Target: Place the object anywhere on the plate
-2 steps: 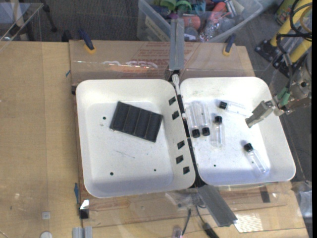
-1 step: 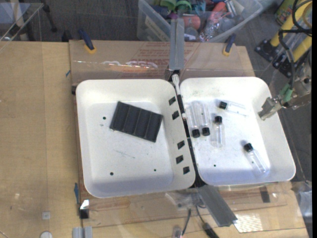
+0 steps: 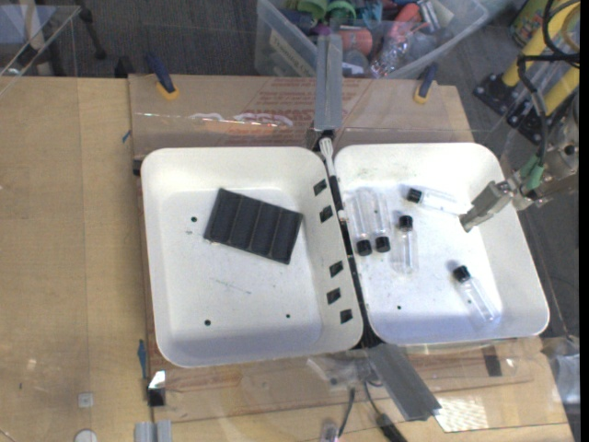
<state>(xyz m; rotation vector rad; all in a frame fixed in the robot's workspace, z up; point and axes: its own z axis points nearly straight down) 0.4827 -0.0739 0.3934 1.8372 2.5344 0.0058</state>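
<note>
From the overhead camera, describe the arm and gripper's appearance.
The gripper is a slim, pale grey metal piece tapering toward its tip at the right bin. Behind it, the wrist looks blurred grey with a green touch, and dark cables hang above.

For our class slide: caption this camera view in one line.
Gripper hovers over right bin of clear vials; dark plate in left bin.

Even, diffuse overhead light leaves the two shallow white plastic bins (image 3: 241, 339) bright, nearly washed out, with faint shadows. The picture is soft and grainy; the clear vials (image 3: 479, 297) barely resolve.
</note>
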